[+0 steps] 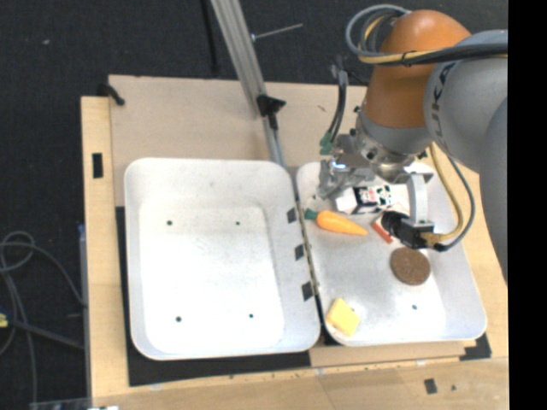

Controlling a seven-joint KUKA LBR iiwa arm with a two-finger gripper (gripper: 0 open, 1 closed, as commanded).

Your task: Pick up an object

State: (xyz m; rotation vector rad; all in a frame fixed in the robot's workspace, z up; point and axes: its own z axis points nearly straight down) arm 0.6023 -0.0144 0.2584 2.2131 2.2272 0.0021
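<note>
My gripper (332,183) hangs over the back left corner of the right bin (473,313), under the orange-banded wrist. Just in front of it an orange carrot (341,224) with a green tip lies on the bin floor, pointing right. A small white packet with red and black print (370,198) lies right beside the gripper, partly hidden by it. Farther right rests a brown round disc (411,267). A yellow block (344,317) sits at the bin's front left corner. I see nothing held in the gripper.
The left bin (137,182) lies alongside, sharing a divider with black clips (303,250). A slanted metal rail (244,54) rises from behind the bins toward the top of the view. Cables lie on the floor at the left.
</note>
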